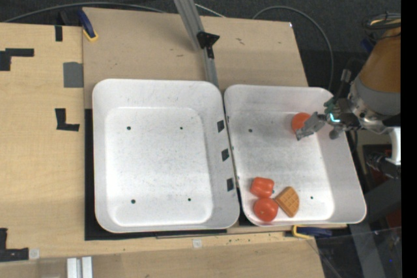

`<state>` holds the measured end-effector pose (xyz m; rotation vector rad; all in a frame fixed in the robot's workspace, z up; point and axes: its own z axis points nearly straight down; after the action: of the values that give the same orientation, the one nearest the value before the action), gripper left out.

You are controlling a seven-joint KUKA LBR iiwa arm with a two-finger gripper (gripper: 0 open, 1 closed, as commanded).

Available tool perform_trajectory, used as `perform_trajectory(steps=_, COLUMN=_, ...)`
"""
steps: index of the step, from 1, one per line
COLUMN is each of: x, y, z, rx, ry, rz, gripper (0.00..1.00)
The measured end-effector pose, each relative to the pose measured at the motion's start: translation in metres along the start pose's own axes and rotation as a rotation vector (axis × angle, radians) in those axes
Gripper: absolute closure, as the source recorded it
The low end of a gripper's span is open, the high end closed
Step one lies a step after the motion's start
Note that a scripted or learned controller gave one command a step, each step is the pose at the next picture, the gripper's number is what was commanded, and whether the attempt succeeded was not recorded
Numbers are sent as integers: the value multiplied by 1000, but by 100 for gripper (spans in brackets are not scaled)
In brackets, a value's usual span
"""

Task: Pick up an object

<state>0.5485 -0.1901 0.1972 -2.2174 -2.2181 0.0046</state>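
Note:
My gripper [320,127] hangs over the right bin's [280,159] far right side, its fingers spread apart. One finger [307,129] lies right beside an orange-red round object [300,120], which sits on the bin floor and is not between the fingers. Near the bin's front edge lie a red pepper-like piece [262,187], a red round piece [265,209] and a tan waffle-patterned piece [288,201].
The left bin [156,153] sits beside the right one, joined by black clips. A grey metal pole [186,3] slants down from the top to the bins' far edge. The wooden bench [39,140] extends to the left.

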Motion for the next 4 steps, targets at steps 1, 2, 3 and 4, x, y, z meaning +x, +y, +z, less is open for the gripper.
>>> perform_trajectory(steps=1, x=0, y=1, z=-2, rx=-4, ry=-1, rz=-2, gripper=0)
perform_trajectory(steps=2, x=-6, y=-1, z=59, rx=2, ry=-1, rz=0, gripper=0)
perform_trajectory(steps=3, x=-6, y=-1, z=110, rx=-6, ry=-4, rz=-1, gripper=0)
perform_trajectory(steps=4, x=-5, y=-1, z=98, rx=-5, ry=-3, rz=-2, gripper=100)
